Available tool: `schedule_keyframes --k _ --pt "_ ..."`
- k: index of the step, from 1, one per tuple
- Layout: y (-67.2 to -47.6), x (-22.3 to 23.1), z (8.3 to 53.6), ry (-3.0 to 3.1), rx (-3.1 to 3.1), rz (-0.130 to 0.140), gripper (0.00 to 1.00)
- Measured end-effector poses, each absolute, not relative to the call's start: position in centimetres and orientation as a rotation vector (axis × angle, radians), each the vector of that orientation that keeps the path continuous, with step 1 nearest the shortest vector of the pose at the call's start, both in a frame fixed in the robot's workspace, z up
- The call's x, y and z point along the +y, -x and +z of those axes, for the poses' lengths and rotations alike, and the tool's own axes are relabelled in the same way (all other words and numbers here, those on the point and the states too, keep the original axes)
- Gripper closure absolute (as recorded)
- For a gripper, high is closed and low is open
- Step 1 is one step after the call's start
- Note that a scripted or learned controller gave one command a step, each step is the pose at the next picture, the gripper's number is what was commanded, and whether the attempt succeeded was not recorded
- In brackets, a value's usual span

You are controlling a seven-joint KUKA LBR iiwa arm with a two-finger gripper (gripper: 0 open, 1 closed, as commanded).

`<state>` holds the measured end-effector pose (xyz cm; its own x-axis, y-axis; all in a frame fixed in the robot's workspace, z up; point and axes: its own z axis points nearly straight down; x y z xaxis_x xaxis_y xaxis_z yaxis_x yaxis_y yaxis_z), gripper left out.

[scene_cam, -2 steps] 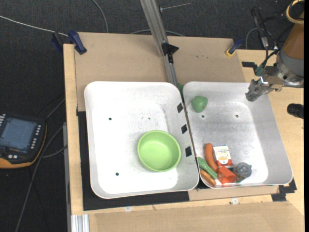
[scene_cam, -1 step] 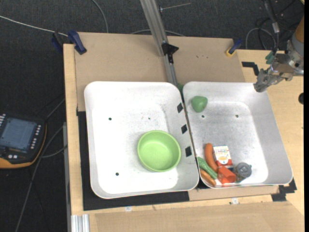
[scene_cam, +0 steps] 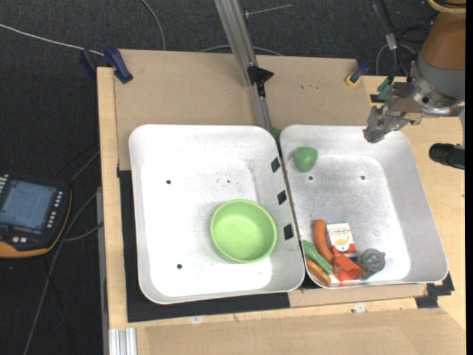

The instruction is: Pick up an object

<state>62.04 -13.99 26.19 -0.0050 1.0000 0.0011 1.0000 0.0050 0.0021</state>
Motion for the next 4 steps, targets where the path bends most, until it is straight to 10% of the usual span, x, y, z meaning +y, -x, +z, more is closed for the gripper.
schedule_keyframes --k 4 --pt "-60.4 5.5 26.0 -2.217 2.226 0.002 1.00"
